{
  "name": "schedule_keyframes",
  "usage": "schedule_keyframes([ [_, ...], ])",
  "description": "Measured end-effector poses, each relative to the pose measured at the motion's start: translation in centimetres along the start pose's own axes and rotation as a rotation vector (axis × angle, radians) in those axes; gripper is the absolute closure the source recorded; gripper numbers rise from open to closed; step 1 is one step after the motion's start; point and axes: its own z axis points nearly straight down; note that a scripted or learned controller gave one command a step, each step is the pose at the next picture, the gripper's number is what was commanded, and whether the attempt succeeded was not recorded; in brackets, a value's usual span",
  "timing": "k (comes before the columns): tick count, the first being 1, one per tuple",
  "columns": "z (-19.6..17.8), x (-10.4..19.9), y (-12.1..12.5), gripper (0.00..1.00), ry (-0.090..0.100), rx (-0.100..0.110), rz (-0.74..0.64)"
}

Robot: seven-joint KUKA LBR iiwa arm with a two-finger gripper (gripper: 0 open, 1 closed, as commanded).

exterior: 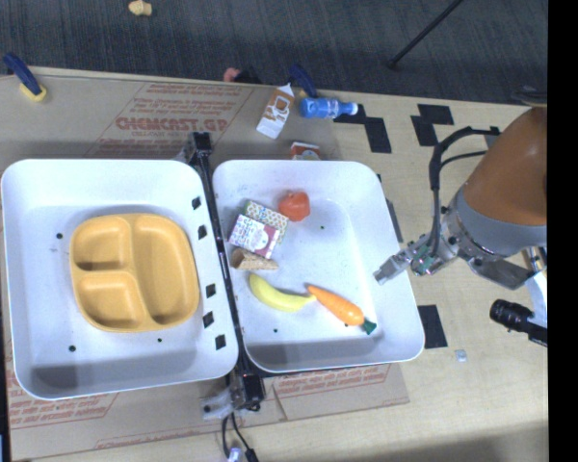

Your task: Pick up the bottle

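While the grey arm [506, 200] with its orange band reaches in from the right, its hand [397, 266] sits over the right rim of the right bin [390, 301], at about mid-height of that rim. Nothing shows between its fingers; whether they are parted or closed cannot be told at this angle.

The bottle [323, 109], blue with a pale end, lies on its side on the table [462, 393] beyond the far edge of the right bin, outside both bins and well apart from the hand. Just to its left a small carton [276, 112] lies tilted on the table, and a second small packet [304, 150] rests close to the bin's far rim.

Inside the right bin lie a red tomato-like piece [294, 205], a patterned box [258, 229] touching a small brown item beneath it, a banana [278, 295] and a carrot [338, 307] whose orange tip meets the banana's end. All four sit in the bin's left and middle area, apart from the hand.

The left bin [29, 354] holds a yellow divided tray [133, 269] with three compartments, lying flat near the bin's centre.
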Motion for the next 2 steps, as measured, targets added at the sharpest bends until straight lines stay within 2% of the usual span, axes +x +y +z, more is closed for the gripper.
schedule_keyframes([
  [1,5.03,0.09,-0.09,1.0,0.004,0.004,0.432],
  [2,5.54,0.26,0.01,1.0,0.004,0.003,0.157],
])
